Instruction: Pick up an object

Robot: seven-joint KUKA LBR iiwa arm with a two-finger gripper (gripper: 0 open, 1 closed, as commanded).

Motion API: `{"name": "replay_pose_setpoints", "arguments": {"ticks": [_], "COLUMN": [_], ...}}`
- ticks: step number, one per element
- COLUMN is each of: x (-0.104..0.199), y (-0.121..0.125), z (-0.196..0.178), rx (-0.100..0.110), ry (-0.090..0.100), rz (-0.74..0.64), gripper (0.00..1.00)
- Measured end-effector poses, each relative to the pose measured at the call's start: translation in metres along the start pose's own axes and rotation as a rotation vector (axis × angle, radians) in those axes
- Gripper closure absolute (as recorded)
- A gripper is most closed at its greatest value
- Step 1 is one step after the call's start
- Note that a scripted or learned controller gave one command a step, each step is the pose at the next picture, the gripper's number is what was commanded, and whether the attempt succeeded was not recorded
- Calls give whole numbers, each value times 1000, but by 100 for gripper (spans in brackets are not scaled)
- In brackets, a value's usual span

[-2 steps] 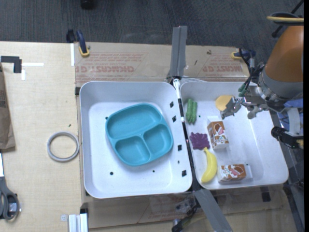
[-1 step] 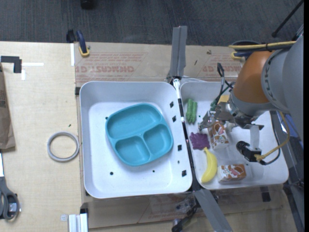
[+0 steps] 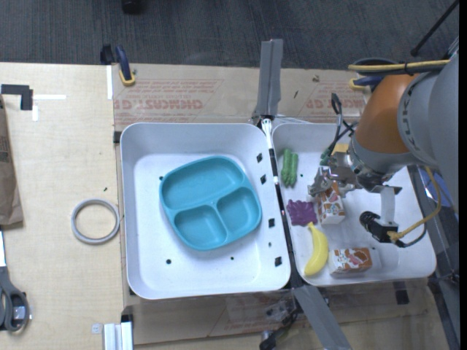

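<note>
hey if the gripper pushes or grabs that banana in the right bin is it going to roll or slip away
The banana lies flat on its curved side, so it would probably pivot or slide rather than roll. Its skin looks smooth, so fingers might slip along the curve. It lies close to the bin wall, which may crowd a grasp.

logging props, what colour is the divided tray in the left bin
Light blue, a teal-like shade; the divided tray shows in the camera view.
</note>
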State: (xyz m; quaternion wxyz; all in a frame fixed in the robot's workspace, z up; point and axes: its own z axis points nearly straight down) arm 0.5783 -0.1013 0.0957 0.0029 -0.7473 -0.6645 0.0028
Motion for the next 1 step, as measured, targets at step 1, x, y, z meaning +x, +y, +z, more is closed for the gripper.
{"name": "replay_pose_setpoints", "arguments": {"ticks": [1], "x": [40], "y": [42], "z": [-93], "rx": [-3], "ry": [-2], "rz": [134], "gripper": [100]}}
